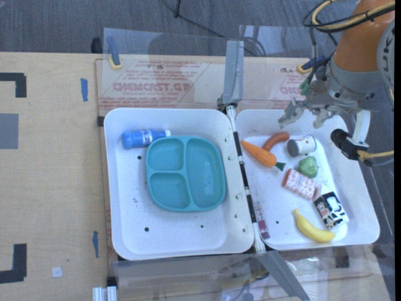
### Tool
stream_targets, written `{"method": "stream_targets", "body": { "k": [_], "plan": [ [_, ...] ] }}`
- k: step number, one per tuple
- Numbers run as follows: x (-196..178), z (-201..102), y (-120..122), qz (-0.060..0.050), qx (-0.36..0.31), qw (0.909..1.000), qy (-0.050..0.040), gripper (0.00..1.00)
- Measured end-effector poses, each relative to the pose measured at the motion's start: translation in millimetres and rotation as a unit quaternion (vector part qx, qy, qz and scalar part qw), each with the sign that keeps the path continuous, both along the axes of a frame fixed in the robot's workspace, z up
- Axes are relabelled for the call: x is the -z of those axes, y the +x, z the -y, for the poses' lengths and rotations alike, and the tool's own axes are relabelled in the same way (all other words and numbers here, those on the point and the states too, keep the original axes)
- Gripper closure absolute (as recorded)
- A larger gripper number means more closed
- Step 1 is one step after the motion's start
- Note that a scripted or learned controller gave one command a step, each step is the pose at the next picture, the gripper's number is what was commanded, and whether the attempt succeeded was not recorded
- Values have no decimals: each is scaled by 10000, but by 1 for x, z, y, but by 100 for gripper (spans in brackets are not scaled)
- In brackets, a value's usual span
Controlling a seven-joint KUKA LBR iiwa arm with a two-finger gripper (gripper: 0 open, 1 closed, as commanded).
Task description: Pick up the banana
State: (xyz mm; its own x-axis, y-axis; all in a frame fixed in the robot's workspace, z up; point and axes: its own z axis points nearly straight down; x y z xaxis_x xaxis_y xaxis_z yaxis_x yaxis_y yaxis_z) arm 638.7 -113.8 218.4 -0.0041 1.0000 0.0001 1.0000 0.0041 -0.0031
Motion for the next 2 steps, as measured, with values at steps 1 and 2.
{"method": "stream_targets", "body": {
  "k": [1,2],
  "plan": [
    [61,22,-59,6,-402,9992,1,0],
    [123,33,-124,170,-1213,9925,-51,0]
  ]
}}
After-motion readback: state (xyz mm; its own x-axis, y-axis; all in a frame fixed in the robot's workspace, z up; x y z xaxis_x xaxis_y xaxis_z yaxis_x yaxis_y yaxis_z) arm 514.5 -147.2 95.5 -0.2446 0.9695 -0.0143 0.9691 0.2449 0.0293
